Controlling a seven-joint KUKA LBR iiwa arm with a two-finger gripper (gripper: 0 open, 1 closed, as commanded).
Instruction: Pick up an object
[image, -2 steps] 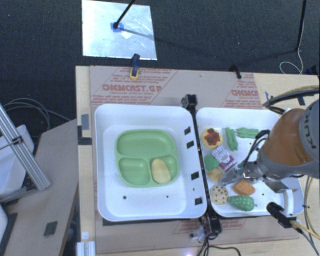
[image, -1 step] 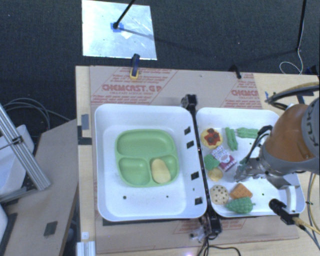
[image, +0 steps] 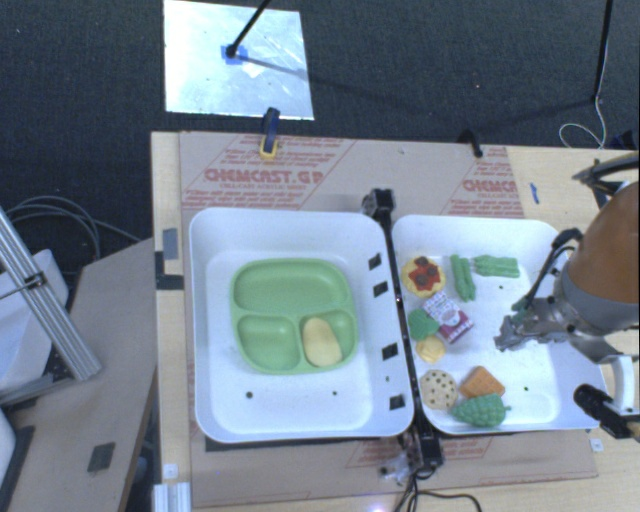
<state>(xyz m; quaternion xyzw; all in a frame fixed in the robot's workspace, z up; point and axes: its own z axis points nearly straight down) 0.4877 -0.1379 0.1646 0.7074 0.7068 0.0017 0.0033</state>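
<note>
The right bin (image: 540, 240) holds several toy foods: a round pizza piece (image: 423, 274), green beans (image: 462, 277), a green leafy piece (image: 497, 266), a pink-and-green packet (image: 445, 318), a yellow piece (image: 431, 349), a cookie (image: 437, 387), an orange wedge (image: 482, 381) and a green bumpy piece (image: 480, 410). My gripper (image: 512, 334) hangs over the bin's middle right, above bare floor, right of the packet. Nothing shows between its fingers.
The left bin (image: 215, 400) holds a green divided tray (image: 292, 290) with a yellow potato-like piece (image: 321, 341) in its lower right compartment. A black divider (image: 395, 300) runs between the bins. The arm (image: 610, 270) fills the right edge.
</note>
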